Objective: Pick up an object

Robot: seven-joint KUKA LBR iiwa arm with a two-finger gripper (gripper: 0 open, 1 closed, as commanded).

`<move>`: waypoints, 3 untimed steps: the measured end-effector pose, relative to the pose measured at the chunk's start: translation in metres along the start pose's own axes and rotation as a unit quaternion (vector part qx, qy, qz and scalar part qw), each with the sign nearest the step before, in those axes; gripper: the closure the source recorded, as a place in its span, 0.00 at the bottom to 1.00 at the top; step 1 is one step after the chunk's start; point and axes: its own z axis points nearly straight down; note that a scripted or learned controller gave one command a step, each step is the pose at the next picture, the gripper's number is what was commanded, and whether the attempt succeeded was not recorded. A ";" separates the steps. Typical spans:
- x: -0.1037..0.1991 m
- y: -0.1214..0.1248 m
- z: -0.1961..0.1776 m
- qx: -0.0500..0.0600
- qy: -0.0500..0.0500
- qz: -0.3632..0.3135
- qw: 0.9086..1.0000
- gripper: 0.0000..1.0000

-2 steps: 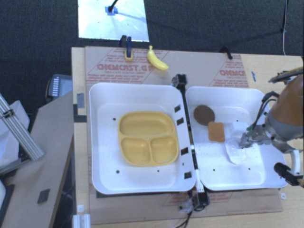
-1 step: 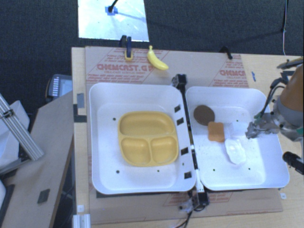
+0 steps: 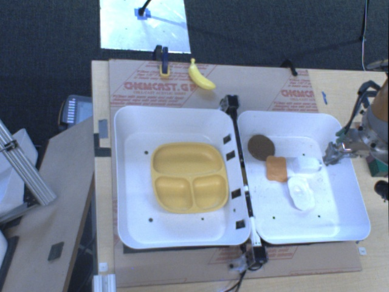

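Note:
The right bin (image 3: 340, 224) holds a round brown piece (image 3: 261, 146), an orange block (image 3: 276, 168) just below it, a small white piece (image 3: 307, 163) and a larger white lump (image 3: 301, 193). My gripper (image 3: 333, 152) reaches in over the bin's right side, close to the small white piece and to its right. Nothing shows between its fingers. The left bin (image 3: 130, 163) holds a yellow divided plate (image 3: 187, 176).
A yellow banana (image 3: 200, 76) lies on the cardboard behind the bins, next to a blue and yellow clamp (image 3: 163, 61). A black divider strip (image 3: 237, 163) runs between the bins. A shiny metal sheet (image 3: 143, 18) lies at the back.

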 end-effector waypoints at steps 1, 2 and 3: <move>0.000 0.002 -0.054 0.000 0.000 0.000 1.000 1.00; 0.046 -0.014 -0.048 0.003 0.002 -0.001 1.000 1.00; 0.095 -0.023 -0.051 0.003 0.002 -0.002 1.000 1.00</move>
